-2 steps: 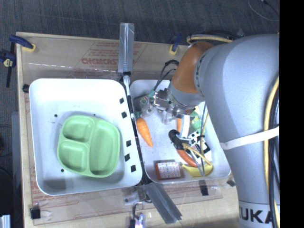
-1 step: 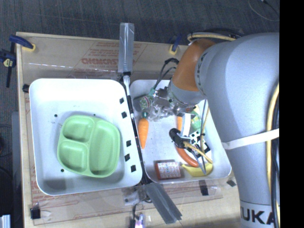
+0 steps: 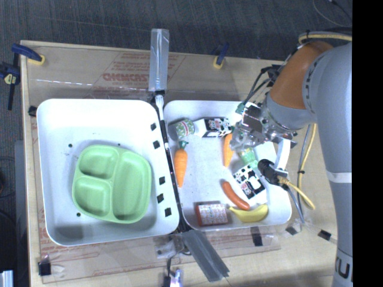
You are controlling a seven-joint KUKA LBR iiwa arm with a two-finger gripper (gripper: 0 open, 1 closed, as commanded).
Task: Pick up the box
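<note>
Whether the jaws are open or closed cannot be told: the two-finger gripper (image 3: 244, 143) is a tangle of dark metal and cable seen from above, and nothing can be made out held in it. It hangs over the right-hand shallow white bin (image 3: 197, 223), at about one o'clock from that bin's middle, below the grey arm with the orange band (image 3: 296, 85) that comes in from three o'clock.

The white cardboard box with black print (image 3: 249, 182) lies flat on the bin floor at about four o'clock from the middle, at six o'clock from the gripper and close to it. A small pale green object (image 3: 247, 158) sits between the two; what it is cannot be told.

At seven o'clock from the box, just beside it, lies a red sausage-shaped piece (image 3: 234, 195), and at six o'clock a yellow banana (image 3: 250, 212) against the bin's near wall. A reddish-brown rectangular pack (image 3: 210, 214) is at seven o'clock in the bin. An orange carrot with a green top (image 3: 180, 166) lies at nine o'clock, a second orange piece (image 3: 227, 150) near the gripper, a small green-and-white cup (image 3: 182, 128) at ten o'clock and a small black-and-white carton (image 3: 215, 125) at twelve.

The left-hand white bin (image 3: 60, 118) holds a light green plastic plate with three compartments (image 3: 112, 184).
</note>
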